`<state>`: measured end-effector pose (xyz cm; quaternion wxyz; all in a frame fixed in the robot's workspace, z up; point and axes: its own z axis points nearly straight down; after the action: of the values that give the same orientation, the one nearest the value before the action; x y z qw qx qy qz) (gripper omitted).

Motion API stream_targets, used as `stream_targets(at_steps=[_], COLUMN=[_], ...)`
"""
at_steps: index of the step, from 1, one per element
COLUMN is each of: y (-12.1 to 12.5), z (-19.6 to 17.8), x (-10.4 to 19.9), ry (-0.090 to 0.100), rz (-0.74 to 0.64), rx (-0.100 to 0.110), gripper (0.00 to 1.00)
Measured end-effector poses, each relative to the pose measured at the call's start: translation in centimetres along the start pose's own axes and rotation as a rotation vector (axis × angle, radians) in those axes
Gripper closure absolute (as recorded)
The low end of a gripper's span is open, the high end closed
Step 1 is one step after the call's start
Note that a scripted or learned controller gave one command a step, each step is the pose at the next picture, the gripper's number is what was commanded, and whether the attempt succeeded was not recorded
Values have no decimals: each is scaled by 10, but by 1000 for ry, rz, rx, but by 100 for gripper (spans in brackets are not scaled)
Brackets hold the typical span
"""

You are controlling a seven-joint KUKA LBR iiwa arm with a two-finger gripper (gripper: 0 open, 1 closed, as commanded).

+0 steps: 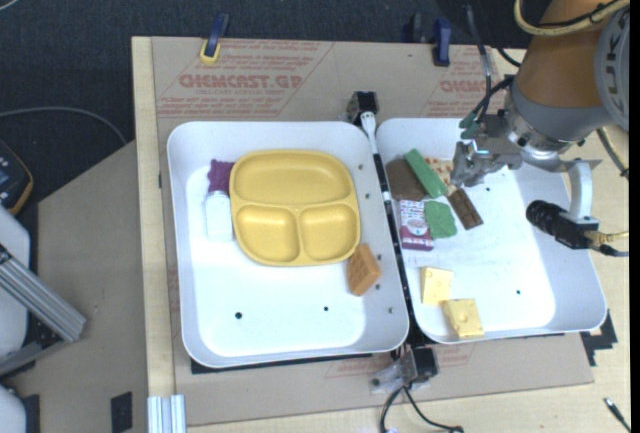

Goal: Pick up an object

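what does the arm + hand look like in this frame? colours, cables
The arm has a bulbous orange segment above a grey metallic wrist collar. A yellow cable loops over the orange part, and dark cables run down beside it. The hand is small, grey and metallic. A black cylindrical part sticks out on a white bracket below the wrist.

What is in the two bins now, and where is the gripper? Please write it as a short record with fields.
left bin: yellow divided plate; purple item and white item at the plate's left edge; tan waffle-like piece at its lower right
right bin: green strip, brown pieces, green piece, printed packet, two yellow blocks
gripper: over the right bin's upper part, beside the green strip
held object: none seen between the fingers
fingers: state unclear
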<state>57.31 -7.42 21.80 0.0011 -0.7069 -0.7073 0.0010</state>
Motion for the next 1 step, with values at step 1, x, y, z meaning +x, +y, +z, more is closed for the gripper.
stream_targets(at_steps=[1], y=[-17], z=[-9], x=[8], ry=[1], rz=[0], rx=[0], gripper=[100])
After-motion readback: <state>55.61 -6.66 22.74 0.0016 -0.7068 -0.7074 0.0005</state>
